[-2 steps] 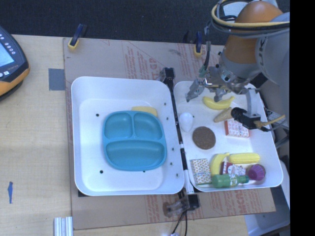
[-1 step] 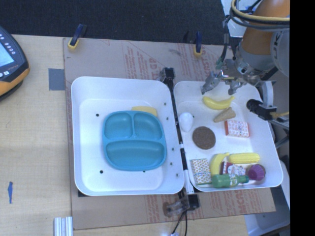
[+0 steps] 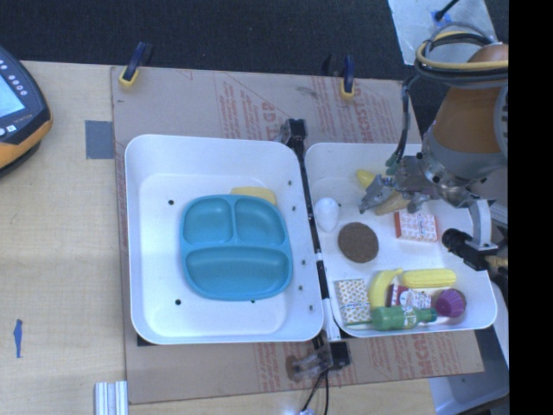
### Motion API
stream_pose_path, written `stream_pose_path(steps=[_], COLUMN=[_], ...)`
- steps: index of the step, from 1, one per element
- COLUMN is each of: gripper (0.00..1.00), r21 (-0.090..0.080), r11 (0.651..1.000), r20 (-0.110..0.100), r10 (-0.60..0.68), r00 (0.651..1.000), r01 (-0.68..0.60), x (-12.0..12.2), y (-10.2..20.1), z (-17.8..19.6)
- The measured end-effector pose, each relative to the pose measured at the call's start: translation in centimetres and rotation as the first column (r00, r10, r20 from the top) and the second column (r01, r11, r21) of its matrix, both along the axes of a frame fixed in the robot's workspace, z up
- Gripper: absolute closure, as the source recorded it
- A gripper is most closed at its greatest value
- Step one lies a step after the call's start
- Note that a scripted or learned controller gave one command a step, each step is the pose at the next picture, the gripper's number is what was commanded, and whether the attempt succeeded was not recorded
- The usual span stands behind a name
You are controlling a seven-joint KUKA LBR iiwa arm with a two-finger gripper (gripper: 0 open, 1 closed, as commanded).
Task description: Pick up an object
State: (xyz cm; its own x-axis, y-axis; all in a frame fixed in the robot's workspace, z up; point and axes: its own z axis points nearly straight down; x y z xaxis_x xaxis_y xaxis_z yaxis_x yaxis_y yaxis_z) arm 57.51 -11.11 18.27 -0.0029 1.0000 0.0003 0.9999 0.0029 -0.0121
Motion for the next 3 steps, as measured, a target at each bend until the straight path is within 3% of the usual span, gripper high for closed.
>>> stream_pose_path(steps=[1,2,3], gripper=[0.00,0.00,1.00], r21=[0.003,-0.001,-0.002], r11=[1.000,1.000,1.000], r20=[-0.005,0.011,0.012], r10=[0.001,0.004,0.003], r00=[1.000,1.000,1.000], r01=[-0.001,-0.004,-0.003], x=[-5.4,-1.7,-1.7], y=[0.8,1.1,0.9], z=[-9.1,-9.1,-7.8])
